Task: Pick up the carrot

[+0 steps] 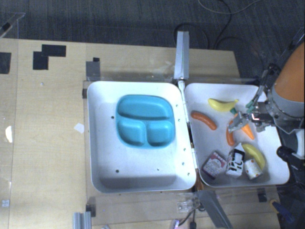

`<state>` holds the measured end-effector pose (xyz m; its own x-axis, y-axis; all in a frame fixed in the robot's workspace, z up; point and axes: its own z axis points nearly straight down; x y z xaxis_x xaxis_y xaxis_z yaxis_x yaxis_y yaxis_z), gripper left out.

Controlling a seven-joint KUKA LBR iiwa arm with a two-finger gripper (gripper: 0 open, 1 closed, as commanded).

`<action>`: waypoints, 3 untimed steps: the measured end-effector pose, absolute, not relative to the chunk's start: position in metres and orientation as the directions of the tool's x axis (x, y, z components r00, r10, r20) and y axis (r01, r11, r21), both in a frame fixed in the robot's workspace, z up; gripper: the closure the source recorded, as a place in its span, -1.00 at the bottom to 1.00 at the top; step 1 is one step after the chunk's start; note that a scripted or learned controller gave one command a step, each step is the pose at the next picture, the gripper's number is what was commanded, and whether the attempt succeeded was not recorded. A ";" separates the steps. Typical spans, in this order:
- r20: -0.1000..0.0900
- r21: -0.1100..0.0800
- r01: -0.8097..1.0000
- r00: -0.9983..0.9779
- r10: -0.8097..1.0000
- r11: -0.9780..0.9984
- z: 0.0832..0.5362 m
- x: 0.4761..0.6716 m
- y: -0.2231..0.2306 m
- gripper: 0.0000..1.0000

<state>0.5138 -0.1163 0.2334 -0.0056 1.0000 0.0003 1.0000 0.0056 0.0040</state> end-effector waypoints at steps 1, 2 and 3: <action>0.000 0.003 0.996 -0.085 0.996 0.085 0.101 0.534 -0.159 -1.00; -0.002 0.009 0.996 -0.087 0.996 0.087 0.113 0.536 -0.158 1.00; -0.003 0.022 0.993 0.116 0.993 -0.116 0.093 0.531 -0.136 1.00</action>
